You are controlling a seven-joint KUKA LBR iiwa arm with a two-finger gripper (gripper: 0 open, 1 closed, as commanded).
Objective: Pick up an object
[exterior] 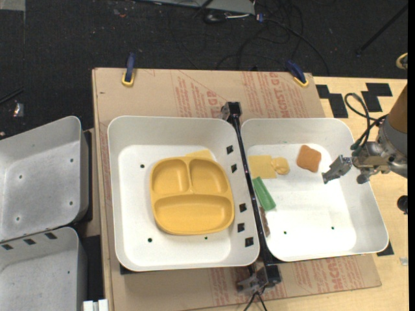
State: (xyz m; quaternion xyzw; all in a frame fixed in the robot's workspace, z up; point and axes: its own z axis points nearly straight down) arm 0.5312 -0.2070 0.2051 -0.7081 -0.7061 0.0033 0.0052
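In the right bin [337, 238] an orange block [309, 158] lies near the back. A pale yellow flat piece [262, 167] with a small yellow lump [281, 166] sits at the bin's left side, and a green stick [263, 194] lies just in front of it. My gripper [349, 173] hangs over the right bin's right side, a little right of the orange block and apart from it. Its fingers are spread open with nothing between them.
The left bin [130, 238] holds a yellow divided plate [192, 195] with a pale yellow sheet [202, 154] poking out behind it. A black divider [246, 193] runs between the bins. Grey trays [39, 173] stand off the bench to the left.
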